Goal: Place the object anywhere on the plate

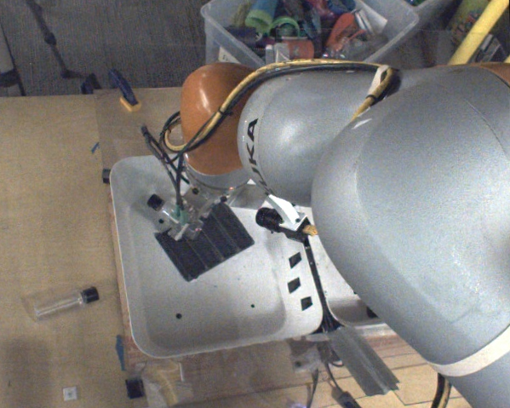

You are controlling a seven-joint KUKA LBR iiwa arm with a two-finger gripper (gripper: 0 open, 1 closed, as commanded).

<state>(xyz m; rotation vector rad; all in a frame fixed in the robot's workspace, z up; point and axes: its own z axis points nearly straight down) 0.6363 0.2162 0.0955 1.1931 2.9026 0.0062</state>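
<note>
We see the gripper (185, 221) low inside the bin (150, 324), at the upper edge of a dark ribbed plate (208, 242) that lies in the bin's upper half. Its tip seems to touch this plate. How far the pincer is open, and whether it holds something, we cannot tell; the arm (337, 152) covers much. The object itself we cannot identify.
</note>
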